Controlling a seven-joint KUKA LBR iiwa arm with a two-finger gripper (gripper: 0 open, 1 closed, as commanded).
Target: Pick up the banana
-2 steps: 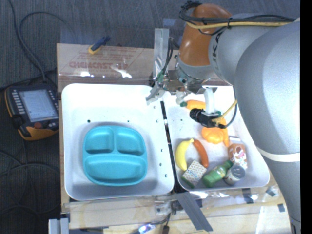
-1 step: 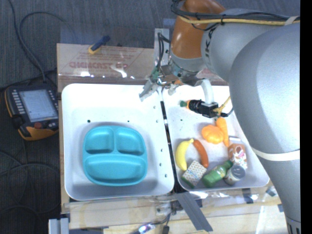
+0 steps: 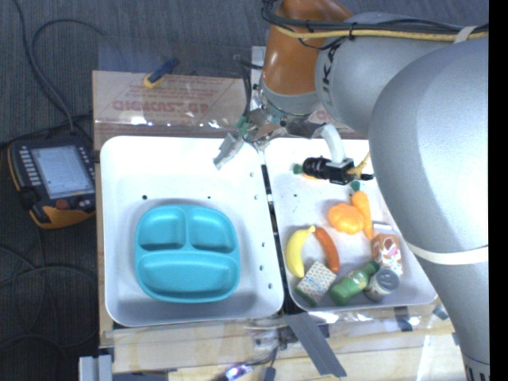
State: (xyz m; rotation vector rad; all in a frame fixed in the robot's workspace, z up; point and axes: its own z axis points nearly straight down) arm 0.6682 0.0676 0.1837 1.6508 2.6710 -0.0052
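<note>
One banana (image 3: 295, 250) (right bin (image 3: 413, 292)), one blue tray (image 3: 187, 251).

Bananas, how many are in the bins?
1. The banana lies in the right bin, near its left wall, beside an orange sausage-shaped toy. The arm may hide more.

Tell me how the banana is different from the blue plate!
The banana is yellow, thin and curved; the plate is blue, wide and flat, split into three sections. The banana looks much smaller than the plate. The banana lies in the right bin crowded among other play food, touching an orange sausage, while the plate sits by itself in the left bin. Both rest flat in white bins, and the gripper touches neither.
</note>
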